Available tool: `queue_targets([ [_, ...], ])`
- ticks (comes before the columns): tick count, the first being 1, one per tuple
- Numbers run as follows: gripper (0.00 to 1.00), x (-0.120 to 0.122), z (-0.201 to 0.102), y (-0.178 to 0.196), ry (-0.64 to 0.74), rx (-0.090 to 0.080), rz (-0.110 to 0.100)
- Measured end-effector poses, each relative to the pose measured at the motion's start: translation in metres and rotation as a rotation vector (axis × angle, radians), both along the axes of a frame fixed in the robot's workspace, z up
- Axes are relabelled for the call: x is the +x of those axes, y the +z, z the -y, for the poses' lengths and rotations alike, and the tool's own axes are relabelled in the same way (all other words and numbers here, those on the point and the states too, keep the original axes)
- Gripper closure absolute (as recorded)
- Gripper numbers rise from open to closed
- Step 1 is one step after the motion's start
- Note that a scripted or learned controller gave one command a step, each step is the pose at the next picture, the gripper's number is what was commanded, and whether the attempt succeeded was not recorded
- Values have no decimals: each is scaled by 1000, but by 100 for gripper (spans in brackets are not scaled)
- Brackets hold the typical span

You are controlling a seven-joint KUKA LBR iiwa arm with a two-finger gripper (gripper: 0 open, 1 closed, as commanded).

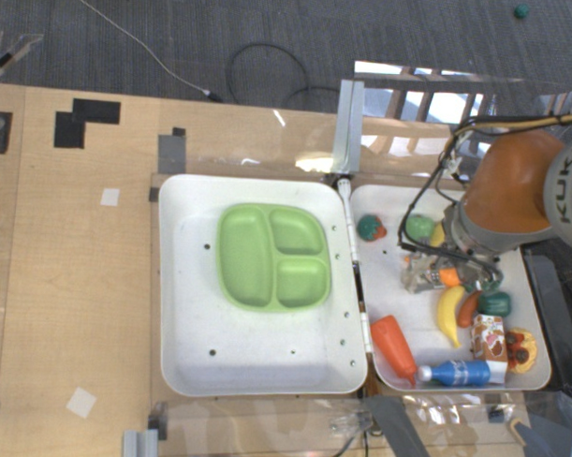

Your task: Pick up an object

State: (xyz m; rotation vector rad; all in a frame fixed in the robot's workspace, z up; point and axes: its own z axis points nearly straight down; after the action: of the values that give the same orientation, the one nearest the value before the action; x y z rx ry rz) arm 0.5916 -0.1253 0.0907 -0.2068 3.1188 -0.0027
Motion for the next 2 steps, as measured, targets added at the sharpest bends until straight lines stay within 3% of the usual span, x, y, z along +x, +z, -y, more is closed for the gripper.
queue_targets([
  [1, 100, 82, -81, 124, 159, 0, 8],
  [2, 100, 56, -37, 95, 461, -5, -6],
])
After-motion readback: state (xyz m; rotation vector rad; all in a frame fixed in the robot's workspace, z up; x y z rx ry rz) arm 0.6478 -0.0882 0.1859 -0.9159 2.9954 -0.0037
